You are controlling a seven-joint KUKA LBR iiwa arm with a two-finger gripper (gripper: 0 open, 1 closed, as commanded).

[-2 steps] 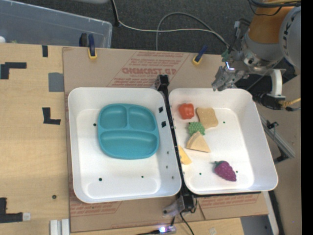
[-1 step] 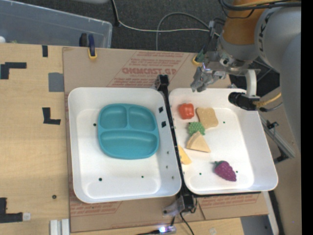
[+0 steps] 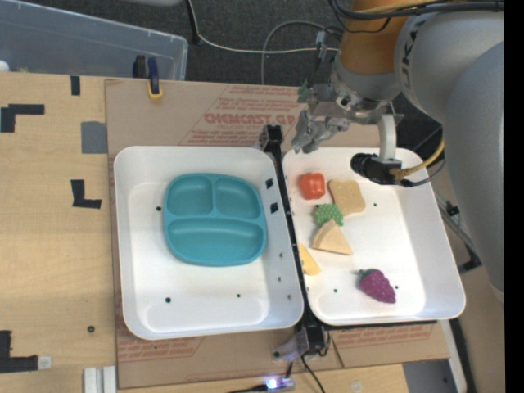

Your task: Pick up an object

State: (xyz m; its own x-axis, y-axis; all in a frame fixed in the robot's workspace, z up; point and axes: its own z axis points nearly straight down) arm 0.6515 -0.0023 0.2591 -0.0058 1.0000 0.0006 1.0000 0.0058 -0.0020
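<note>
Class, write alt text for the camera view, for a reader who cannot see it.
A robot arm's gripper hangs above the right bin, which holds a tomato, bread, broccoli and grapes. The left bin holds a teal tray.

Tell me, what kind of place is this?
Probably a robot test lab: a grey arm with an orange band reaches over two shallow white bins, one holding plastic toy food such as purple grapes.
</note>
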